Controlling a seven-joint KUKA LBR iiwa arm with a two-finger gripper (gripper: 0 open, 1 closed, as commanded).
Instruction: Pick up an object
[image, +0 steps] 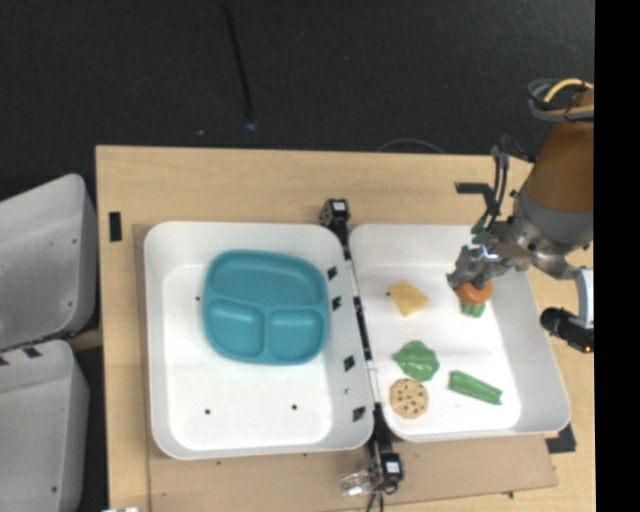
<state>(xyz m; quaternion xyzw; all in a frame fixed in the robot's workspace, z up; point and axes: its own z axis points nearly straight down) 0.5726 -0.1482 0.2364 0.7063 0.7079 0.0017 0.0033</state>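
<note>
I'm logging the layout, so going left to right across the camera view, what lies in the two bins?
Teal divided plate → cookie → green pepper piece; yellow piece, leafy green and carrot overlap in order.

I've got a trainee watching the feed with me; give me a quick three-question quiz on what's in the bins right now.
1. True or false: the blue plate lies in the right bin.
2. Which item lies nearest the gripper? A cookie B carrot C cheese wedge
3. Fill in: the cookie sits just below the green ___.

Key: 1 false, it lies in the left bin. 2 B. 3 leaf.
</note>
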